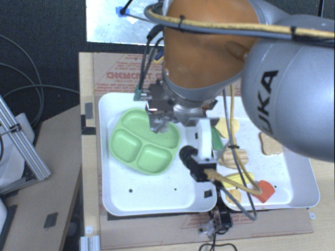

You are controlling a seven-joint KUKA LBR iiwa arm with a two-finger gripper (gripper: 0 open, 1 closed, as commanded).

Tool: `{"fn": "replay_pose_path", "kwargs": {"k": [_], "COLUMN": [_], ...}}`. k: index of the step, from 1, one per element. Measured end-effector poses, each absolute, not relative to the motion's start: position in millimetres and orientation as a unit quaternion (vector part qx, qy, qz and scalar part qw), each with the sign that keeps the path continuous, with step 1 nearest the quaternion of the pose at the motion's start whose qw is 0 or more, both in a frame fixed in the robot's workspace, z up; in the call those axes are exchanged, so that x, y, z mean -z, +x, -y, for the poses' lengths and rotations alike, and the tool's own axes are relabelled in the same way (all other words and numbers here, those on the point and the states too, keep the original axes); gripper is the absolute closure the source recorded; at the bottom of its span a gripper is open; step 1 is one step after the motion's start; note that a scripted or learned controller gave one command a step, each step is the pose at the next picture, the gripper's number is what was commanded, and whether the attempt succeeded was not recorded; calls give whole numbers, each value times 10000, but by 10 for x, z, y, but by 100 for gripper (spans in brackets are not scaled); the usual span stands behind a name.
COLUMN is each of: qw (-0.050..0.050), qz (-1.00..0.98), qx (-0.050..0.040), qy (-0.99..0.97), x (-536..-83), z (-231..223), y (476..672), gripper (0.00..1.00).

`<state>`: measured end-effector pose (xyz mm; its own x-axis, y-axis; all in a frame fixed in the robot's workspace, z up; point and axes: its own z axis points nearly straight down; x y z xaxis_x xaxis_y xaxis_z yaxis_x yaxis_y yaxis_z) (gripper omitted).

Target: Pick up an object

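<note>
A light green divided plate (140, 144) lies in the left white bin (116, 195), toward its back. My gripper (156, 121) hangs at the plate's far right rim, right over it or touching it; I see nothing between the fingers. The right bin (302, 188) holds several small things: an orange-red block (266, 190), a tan flat piece (271, 145), a pale yellow piece (228, 126), a ridged wooden piece (236, 158) and a yellow piece (236, 182). The arm's big orange and grey body hides the back of both bins.
Both bins rest on a printed cardboard sheet (118, 69). A shiny metal sheet (112, 14) lies behind it. An aluminium frame (23, 145) stands at the left edge. The front half of the left bin shows bare white floor.
</note>
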<state>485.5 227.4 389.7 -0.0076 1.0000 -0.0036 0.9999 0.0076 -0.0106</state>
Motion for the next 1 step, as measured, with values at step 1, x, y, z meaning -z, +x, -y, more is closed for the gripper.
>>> {"fn": "replay_pose_path", "kwargs": {"k": [1], "qw": [23], "qz": [7067], "qx": [-63], "qy": [-7074], "x": [-2502], "z": [-2160], "y": [4849], "gripper": [100]}}
